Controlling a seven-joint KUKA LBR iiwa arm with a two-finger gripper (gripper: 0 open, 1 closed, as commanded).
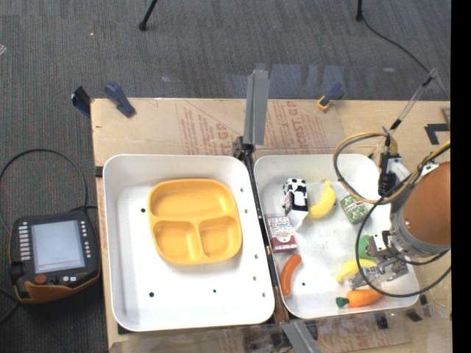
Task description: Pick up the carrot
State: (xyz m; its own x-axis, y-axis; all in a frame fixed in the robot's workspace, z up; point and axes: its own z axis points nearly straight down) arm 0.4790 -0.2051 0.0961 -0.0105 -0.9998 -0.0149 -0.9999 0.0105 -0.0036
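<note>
Two white bins on the table, with the hand low over the near right corner of the right bin.

In the left bin [125, 300] a yellow divided plate [196, 219] lies flat, a little toward the far side. The right bin [309, 311] holds a small red carton [280, 232] by its left wall, a black-and-white cow toy [296, 194] beyond it, a banana [323, 199] just right of the cow, a green carton [353, 209] further right, and an orange-red sausage-shaped piece [289, 273] near the front. The carrot [360, 298] (orange, with a green stub at its left end) lies along the near edge toward the right corner, just below a second yellow piece [349, 269]. The hand [383, 265] sits directly above and right of the carrot, very close to it; whether it is open or closed I cannot tell, since cables and metal parts clutter it.
</note>
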